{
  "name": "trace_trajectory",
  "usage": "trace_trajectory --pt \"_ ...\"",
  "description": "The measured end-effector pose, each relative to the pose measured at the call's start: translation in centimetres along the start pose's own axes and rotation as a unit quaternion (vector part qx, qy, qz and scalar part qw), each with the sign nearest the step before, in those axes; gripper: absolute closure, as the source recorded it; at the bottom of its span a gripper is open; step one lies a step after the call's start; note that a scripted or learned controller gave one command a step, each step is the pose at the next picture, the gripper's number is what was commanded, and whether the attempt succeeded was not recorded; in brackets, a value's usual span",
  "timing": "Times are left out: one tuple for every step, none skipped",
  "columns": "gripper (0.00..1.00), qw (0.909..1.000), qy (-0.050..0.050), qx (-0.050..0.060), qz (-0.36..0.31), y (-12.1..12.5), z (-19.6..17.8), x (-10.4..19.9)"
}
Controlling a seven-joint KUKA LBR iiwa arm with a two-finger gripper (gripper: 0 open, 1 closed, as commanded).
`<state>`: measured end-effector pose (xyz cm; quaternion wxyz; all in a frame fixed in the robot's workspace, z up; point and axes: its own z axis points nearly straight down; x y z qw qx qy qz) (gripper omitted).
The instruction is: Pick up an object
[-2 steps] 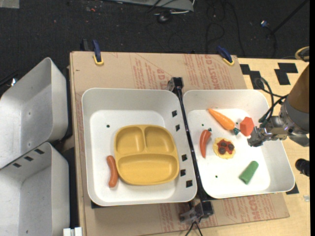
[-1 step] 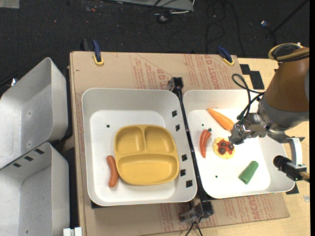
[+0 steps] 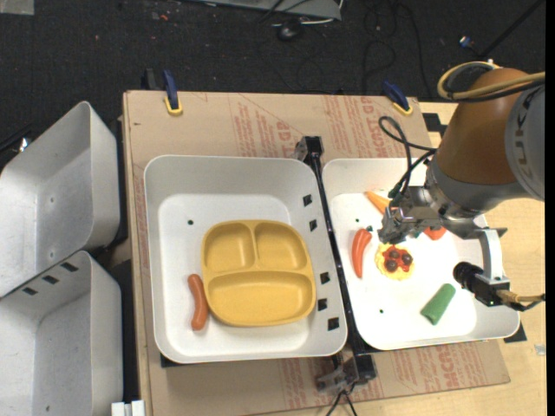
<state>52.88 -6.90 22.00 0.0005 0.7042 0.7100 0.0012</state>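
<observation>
Over the right bin (image 3: pixel 486 323), gripper (image 3: pixel 401 225) hangs above a round berry-topped pastry (image 3: pixel 396 261), beside a glossy chili (image 3: pixel 360 251); grip unclear.

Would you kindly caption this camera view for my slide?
Claw hovers above round yellow toy pizza in right white bin; yellow divided plate sits left.

Claw (image 3: pixel 397 228) above yellow disc (image 3: pixel 395 262), right bin (image 3: pixel 486 323).

My arm (image 3: pixel 494 146) has a grey housing with a broad glossy orange band above the wrist and partial dark lettering at its right edge. Black cables loop to the dark metal gripper (image 3: pixel 401 225).
</observation>
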Motion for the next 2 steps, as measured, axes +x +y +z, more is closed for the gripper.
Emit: trace_trajectory --pt "1.0 1.0 0.0 0.002 0.0 0.8 0.8 5.3" --pt "1.0 1.0 0.0 0.0 -0.001 2.3 0.9 11.0"
